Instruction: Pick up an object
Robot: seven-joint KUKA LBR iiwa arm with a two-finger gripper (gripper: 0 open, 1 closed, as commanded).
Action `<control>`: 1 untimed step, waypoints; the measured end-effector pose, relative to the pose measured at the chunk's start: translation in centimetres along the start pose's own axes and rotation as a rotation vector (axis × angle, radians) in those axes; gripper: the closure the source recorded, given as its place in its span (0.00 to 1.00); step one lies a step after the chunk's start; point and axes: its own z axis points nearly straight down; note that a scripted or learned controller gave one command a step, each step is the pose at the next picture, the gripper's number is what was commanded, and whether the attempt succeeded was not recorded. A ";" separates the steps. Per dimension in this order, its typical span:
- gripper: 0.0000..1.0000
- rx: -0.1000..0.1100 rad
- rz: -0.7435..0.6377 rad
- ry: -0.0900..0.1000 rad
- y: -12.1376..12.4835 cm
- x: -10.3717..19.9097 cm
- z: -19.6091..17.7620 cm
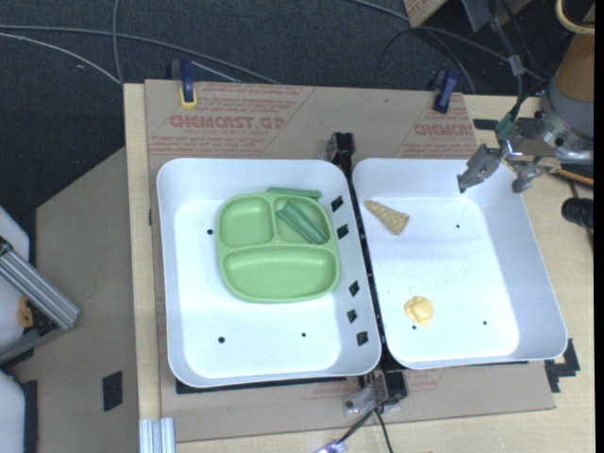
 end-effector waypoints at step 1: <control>0.00 0.005 0.001 0.001 -0.2 -0.3 4.3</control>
